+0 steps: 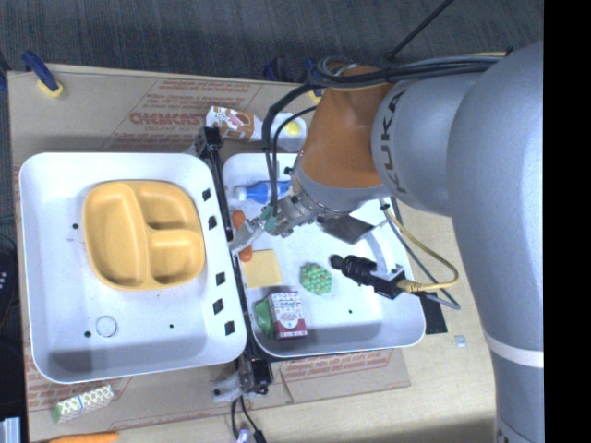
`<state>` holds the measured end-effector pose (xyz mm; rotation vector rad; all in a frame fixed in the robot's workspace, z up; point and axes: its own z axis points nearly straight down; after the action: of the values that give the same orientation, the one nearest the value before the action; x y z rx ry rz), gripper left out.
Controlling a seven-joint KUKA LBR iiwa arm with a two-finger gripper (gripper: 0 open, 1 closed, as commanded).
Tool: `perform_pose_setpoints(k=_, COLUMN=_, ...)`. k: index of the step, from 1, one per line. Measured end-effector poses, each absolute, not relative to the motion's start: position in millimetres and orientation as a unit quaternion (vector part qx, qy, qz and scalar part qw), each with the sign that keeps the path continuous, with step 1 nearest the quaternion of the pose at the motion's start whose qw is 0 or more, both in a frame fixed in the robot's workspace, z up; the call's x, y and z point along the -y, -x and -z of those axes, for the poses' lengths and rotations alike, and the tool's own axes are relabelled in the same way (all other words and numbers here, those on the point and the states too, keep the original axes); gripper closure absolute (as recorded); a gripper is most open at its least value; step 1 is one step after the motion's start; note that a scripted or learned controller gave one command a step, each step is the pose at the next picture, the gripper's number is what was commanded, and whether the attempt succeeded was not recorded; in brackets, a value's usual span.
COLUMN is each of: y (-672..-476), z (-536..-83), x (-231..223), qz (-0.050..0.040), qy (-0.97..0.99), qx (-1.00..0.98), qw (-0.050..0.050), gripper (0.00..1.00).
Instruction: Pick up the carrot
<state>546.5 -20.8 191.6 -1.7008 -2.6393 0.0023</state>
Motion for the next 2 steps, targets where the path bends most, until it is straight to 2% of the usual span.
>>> perform_pose_setpoints(k=1, y=-562.1, z=-192, x=9, qz=-0.0004, qy=0.523, qx=0.853, qw=0.0, gripper=0.0)
perform_pose_setpoints(k=2, y=-562.4, z=-202, x=8, qz=-0.0007, qy=0.521, qx=0.853, qw=0.001, gripper=1.0)
